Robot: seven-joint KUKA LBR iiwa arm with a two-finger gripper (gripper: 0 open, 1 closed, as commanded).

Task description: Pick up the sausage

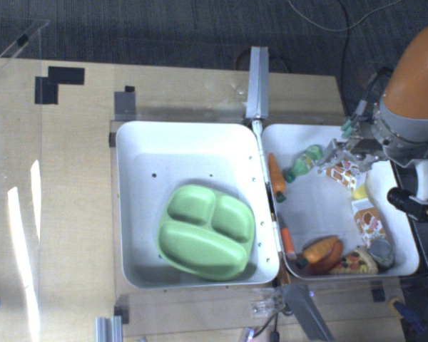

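Right bin, near edge: one sausage, reddish-orange, lay by the near left corner, with a small grey can toward the near right corner. Left wall: one carrot. Left bin: one green divided plate, nearer its near edge. Far right corner of right bin: the gripper hung over printed packets, beside a green bottle; its finger spread could not be told.

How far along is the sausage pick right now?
Nothing looks done yet: the sausage lies at the near edge of the right bin, among other food items. The gripper is over the far side of that bin, apart from it. Left: move to the sausage, grasp it and lift.
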